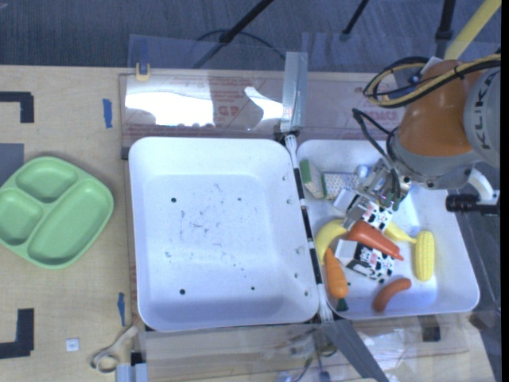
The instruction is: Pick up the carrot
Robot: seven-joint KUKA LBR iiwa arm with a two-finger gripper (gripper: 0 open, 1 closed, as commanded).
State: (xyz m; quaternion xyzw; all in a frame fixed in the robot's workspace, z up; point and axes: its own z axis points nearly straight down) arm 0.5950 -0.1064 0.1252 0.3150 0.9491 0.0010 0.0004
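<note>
The grey arm with its orange band (pixel 433 122) is reaching in from the right and leaning down over the right-hand bin (pixel 461 293), with its gripper (pixel 374 201) hanging low above the pile of toy food. Right under the fingertips an orange-red piece (pixel 374 237) is lying at a slant, touching or nearly touching the tool; from here the clutter of metal and cable is too busy for me to tell how far apart the jaws are standing, or whether they are closing on anything at all. The carrot (pixel 336 273), orange with a small green tip at its lower end, is lying along the left wall of that same bin, close to the divider between the two bins and a little below and left of the gripper. A banana (pixel 330 233) is curving just above it, a black-and-white patterned box (pixel 366 259) is sitting beside it to the right, and a yellow corn cob (pixel 425 255) and a brownish sausage (pixel 391 293) are resting further right. The left bin (pixel 151 165) is showing only scuff marks on its floor, and a green divided plate (pixel 52 211) is sitting on the wooden bench well to the left.
</note>
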